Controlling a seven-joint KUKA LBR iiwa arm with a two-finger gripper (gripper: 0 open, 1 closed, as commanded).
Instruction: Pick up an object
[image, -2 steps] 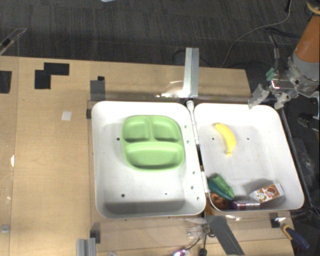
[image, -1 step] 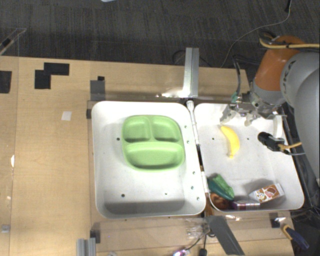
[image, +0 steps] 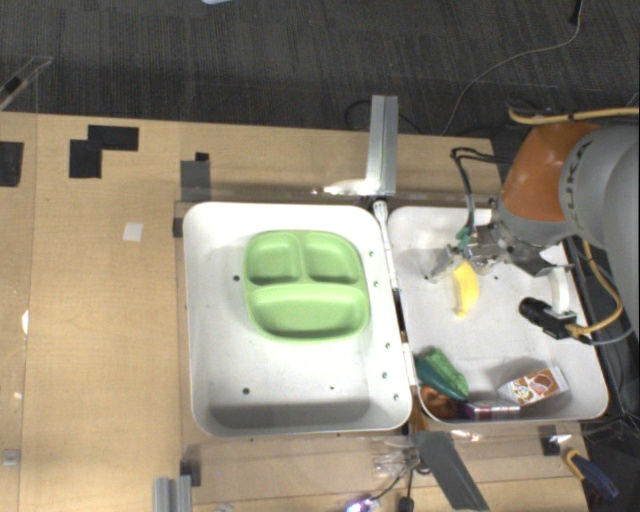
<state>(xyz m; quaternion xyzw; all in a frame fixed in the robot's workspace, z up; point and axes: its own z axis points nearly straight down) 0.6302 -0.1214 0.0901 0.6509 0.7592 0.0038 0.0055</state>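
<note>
Arm (image: 585, 185) comes in from the right over the far part of the right bin (image: 590, 395), orange band visible at the wrist. Gripper (image: 470, 252) sits low over the bin's far-left area, right at the top end of the banana (image: 465, 288). Can't tell jaw state: the fingers are too small and cluttered with cabling to read, and whether they touch the banana isn't clear either. Banana lies on the bin floor, long axis running near-far, left of bin centre. Near-left corner of the same bin: green packet (image: 442, 375) with a dark purple item (image: 488, 408) just beside it. Small red-and-white carton (image: 533, 385) lies near the bin's near edge, right of those. Left bin (image: 215, 320) holds a green divided tray (image: 305, 283), flat, three compartments. Both bins sit on the wooden bench (image: 90, 350).
</note>
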